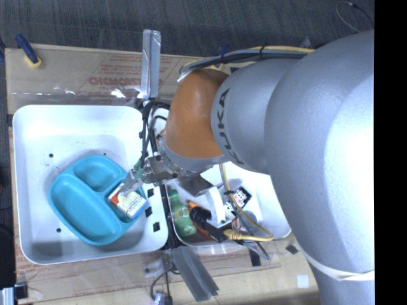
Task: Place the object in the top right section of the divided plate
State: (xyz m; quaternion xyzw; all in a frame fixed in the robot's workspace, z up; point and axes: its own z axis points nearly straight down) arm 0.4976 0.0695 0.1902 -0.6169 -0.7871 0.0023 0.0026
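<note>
Object, a small white-and-orange packet, lies just below the gripper, on the right-hand section of the blue divided plate; whether the gripper is clamped or apart cannot be told. Beyond, the left white bin holds the plate.

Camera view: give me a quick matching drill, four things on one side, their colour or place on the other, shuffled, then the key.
Things:
1. divided plate
2. small packet
3. wrist band
4. green item

Descriptions:
A. orange, above the tool
B. lies in the right bin
C. blue, sits in the left bin
D. at the plate's right-hand section, by the tool

Pairs: 1-C, 2-D, 3-A, 4-B
</note>
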